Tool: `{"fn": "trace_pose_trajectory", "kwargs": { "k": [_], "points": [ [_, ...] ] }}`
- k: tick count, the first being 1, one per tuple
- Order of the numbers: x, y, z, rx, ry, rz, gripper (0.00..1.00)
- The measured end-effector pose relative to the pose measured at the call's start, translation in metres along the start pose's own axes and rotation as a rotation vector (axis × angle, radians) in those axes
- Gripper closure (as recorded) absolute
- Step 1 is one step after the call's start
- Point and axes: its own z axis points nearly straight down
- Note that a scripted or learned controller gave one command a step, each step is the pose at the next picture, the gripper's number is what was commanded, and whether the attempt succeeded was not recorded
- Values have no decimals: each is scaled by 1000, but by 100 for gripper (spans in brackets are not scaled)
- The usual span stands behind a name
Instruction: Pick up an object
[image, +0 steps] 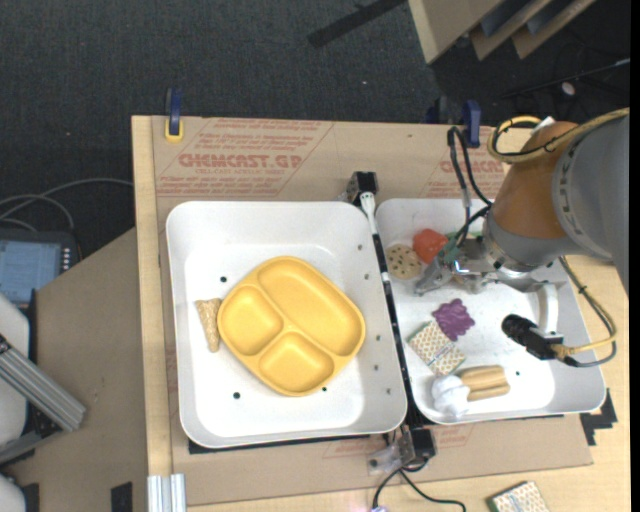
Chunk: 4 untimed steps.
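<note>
The right bin (570, 395) holds several small things. A round speckled cookie (404, 261) and a red ball-shaped item (430, 242) lie at its far left. Nearer the front are a purple lump (454, 317), a patterned square packet (436, 345), a tan bread roll (484, 381) and a white lump (449, 396). My gripper (447, 270) hangs low over the bin, just right of the cookie and below the red item, above the purple lump. The grey arm with its orange band (530, 190) reaches in from the upper right. Nothing can be seen held in the gripper.
The left bin (190, 235) carries a yellow divided plate (290, 325) with a tan wafer stick (209, 324) beside its left edge. The ridge between the bins (385, 300) runs just left of the cookie. Cables loop beside the arm at the right.
</note>
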Motion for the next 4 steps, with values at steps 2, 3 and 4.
{"fn": "trace_pose_trajectory", "kwargs": {
  "k": [2, 3, 4],
  "points": [
    [12, -35, 0, 4, -2, 9, 0],
    [12, -36, -11, 3, -2, 10, 100],
    [95, -44, -106, 1, 2, 3, 100]
  ]
}}
